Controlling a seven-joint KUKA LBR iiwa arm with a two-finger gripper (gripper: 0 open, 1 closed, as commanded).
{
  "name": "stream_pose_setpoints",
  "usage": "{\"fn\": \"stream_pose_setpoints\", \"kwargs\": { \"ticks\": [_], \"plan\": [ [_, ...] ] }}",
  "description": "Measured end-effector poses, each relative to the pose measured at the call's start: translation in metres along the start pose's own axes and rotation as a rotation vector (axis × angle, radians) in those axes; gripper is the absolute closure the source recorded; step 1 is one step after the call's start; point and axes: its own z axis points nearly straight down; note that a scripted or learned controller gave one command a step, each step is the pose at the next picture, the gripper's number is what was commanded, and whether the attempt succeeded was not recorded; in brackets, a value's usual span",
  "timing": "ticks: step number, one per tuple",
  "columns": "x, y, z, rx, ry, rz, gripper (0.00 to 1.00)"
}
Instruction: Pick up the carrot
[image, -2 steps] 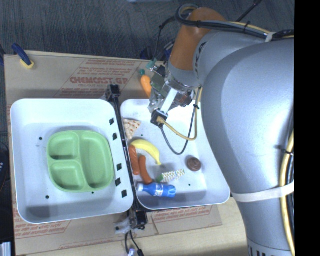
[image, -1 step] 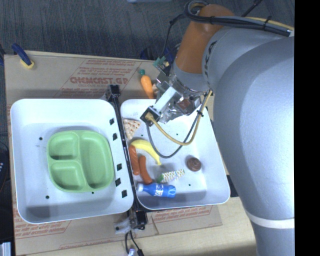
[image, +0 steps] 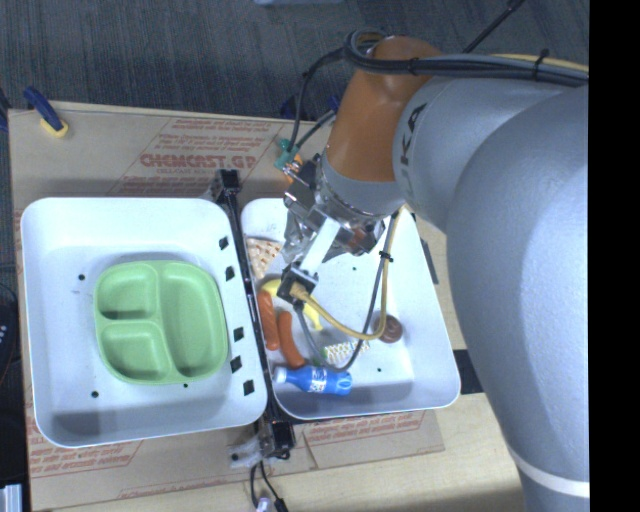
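Observation:
The carrot, an orange stick, lies in the right bin near its left wall, pointing toward the front. My gripper hangs over the back left part of that bin, up and behind the carrot, under the orange wrist band. The arm covers much of the bin's back half. Nothing shows held under the gripper.
A second orange-red stick lies just left of the carrot. A yellow piece, a blue bottle at the front and a brown round thing share the right bin. The left bin holds a green divided plate.

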Motion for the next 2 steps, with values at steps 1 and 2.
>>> {"fn": "stream_pose_setpoints", "kwargs": {
  "ticks": [1, 2],
  "plan": [
    [0.0, 0.0, 0.0, 0.0, 0.0, 0.0, 0.0],
    [-0.001, 0.05, -0.094, -0.004, 0.002, -0.124, 0.0]
  ]
}}
